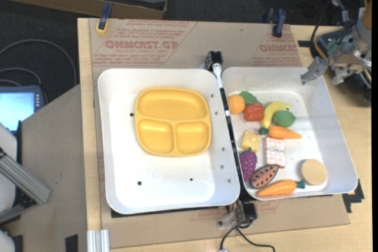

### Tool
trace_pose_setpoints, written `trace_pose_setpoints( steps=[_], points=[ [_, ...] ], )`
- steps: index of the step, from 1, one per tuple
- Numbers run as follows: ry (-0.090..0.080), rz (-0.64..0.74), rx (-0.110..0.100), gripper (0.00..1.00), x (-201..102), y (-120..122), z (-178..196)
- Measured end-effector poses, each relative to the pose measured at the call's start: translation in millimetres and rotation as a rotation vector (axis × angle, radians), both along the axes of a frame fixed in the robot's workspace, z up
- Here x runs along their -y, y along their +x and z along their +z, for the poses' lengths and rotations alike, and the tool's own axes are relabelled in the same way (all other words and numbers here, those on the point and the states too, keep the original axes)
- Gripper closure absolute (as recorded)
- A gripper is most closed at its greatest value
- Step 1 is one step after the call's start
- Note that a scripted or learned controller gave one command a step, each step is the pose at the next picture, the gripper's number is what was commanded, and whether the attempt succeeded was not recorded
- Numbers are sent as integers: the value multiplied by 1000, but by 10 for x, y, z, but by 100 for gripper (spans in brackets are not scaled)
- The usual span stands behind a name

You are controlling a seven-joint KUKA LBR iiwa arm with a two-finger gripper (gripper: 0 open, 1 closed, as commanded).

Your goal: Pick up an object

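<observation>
While our gripper (322, 68) hangs over the right bin's (342, 144) far corner, fingers' state untellable, toy food (269, 144) crowds it; the yellow tray (173, 121) leaves left-bin (118, 174) margins open.

A yellow three-compartment tray (173, 121) lies in the left white bin (115, 144), both bins rest on a brown board (147, 44) held by blue clamps (104, 17) at its far edge, and a lit screen (18, 106) sits far left.
</observation>
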State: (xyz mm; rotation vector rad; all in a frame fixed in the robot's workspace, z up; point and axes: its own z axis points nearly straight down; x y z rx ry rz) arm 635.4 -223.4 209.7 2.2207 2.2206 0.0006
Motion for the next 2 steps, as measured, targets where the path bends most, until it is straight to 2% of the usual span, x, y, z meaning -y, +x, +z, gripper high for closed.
trace_pose_setpoints(
  steps=[1,2],
  points=[
    [3,4,-5,0,-376,283,-1079],
    [5,4,-9,0,-1151,-394,-1267]
  ],
)
